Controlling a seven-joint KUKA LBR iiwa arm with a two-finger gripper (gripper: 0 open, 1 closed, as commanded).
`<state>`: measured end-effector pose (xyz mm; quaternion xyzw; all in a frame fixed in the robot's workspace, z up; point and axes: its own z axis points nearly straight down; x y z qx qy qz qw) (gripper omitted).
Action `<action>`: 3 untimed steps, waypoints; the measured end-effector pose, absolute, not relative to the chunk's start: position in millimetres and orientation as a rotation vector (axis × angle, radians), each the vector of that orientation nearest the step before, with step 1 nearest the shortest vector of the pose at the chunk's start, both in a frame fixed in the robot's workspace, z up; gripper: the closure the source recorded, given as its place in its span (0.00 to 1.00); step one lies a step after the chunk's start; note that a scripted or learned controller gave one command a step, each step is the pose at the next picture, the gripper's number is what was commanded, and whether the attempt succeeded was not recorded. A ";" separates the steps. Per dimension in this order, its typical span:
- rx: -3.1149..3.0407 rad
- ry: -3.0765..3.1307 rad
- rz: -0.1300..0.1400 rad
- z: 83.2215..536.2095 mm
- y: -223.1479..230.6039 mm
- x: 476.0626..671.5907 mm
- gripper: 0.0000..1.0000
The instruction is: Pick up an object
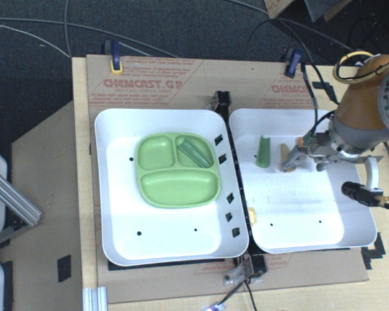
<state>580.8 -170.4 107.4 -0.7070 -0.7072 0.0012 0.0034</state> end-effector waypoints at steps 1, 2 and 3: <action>-2.221 -2.222 -0.002 122.2 -171.1 583.0 1.00; -2.225 -2.226 -0.005 185.1 -171.2 578.6 1.00; -2.226 -2.227 -0.005 241.5 -175.8 570.6 1.00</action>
